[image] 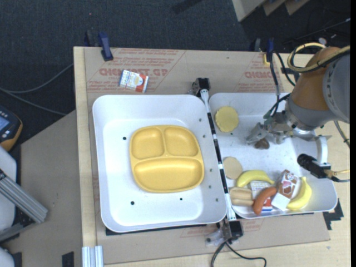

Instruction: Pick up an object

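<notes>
1. Nearest edge, right bin (281,159): food pile, packed close. Count: 2 bananas, 1 sausage, 1 roll, 1 packet, 1 card.
2. Sausage (263,199), orange-red, lies slantwise over the white card (271,206). The pale roll (240,196) is just left of it, by the wall next to the left bin.
3. Banana A (254,177) curves along the pile's far side. Banana B (303,194) lies by the bin's right wall. The red and white packet (287,184) sits between them, touching banana B.
4. Discs: 2, both in the right bin. Tan disc (232,165) lies just beyond the roll, beside banana A.
5. Left bin (111,149): 1 yellow plate (166,158), roughly centred. It has 3 compartments, one long on the near side and two smaller on the far side.
6. Mid right bin: 1 brown lump (261,144), small, on the bin floor just beside the gripper on its near side. Touching or apart: cannot tell. It is the item closest to the gripper and well apart from the pile.
7. Gripper (266,133): low over the right bin floor, arm reaching in from the right. Jaws open or closed: cannot tell, detail too small.
8. Pale disc (226,118): far-left part of the right bin, apart from the gripper.
9. Bench (167,65) beyond the left bin: 1 small box (133,80), white with red and blue.
10. Far bench edge: 2 blue clamps, left clamp (104,46) and right clamp (270,45).
</notes>
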Robot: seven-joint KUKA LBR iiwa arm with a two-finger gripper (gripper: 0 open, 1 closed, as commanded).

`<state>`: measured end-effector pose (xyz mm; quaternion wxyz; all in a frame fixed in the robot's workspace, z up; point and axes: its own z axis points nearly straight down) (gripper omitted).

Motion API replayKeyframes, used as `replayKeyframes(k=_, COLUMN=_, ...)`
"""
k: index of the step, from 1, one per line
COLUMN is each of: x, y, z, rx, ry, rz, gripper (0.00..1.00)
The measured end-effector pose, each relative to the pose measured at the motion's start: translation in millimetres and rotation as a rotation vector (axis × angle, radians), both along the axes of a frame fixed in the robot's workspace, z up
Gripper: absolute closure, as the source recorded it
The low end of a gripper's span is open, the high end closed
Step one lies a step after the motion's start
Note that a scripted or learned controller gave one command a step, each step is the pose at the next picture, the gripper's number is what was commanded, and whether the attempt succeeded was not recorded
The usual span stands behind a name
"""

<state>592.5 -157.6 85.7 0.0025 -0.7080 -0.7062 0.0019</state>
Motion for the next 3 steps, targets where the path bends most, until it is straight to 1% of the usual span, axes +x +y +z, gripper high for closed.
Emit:
replayKeyframes(k=1, x=2, y=1, z=14, rx=-0.002, ry=-0.007, rz=0.004, gripper=1.0)
replayKeyframes(k=2, x=-91, y=90, z=104, rx=0.005, ry=-0.007, rz=0.009, gripper=1.0)
replayKeyframes(k=3, x=-18, y=139, z=124, rx=0.0, ry=-0.014, rz=0.01, gripper=1.0)
